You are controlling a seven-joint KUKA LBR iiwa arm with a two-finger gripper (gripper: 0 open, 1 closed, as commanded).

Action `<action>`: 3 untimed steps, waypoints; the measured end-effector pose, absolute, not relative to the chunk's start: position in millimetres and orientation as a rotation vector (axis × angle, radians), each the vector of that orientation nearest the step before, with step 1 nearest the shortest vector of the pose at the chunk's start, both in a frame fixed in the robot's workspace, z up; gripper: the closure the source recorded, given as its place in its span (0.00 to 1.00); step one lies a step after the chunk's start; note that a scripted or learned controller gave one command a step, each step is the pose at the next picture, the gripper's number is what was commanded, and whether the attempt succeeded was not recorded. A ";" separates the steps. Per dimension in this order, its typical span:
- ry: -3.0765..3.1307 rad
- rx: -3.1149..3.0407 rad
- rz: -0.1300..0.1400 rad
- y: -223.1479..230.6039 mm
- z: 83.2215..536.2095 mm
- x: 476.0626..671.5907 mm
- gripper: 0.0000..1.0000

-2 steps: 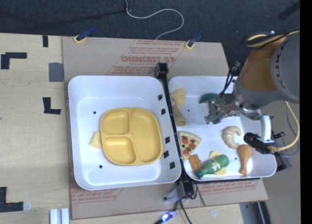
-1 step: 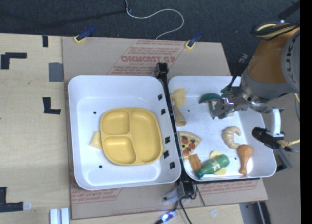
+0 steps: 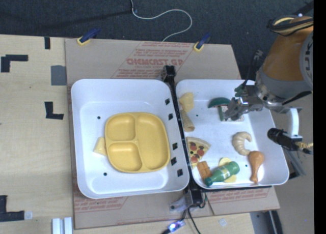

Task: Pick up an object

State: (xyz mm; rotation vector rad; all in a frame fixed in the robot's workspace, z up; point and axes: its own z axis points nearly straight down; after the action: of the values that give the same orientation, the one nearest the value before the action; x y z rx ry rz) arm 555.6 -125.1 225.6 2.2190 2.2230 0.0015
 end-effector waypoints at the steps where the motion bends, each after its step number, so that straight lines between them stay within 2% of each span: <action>1: 2.230 2.215 0.002 -76.4 231.8 572.9 1.00; 3: 2.228 2.216 0.000 1.6 232.6 616.5 1.00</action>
State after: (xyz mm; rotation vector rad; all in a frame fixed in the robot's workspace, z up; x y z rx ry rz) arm 616.5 1.6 232.6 2.2161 2.2284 -0.0002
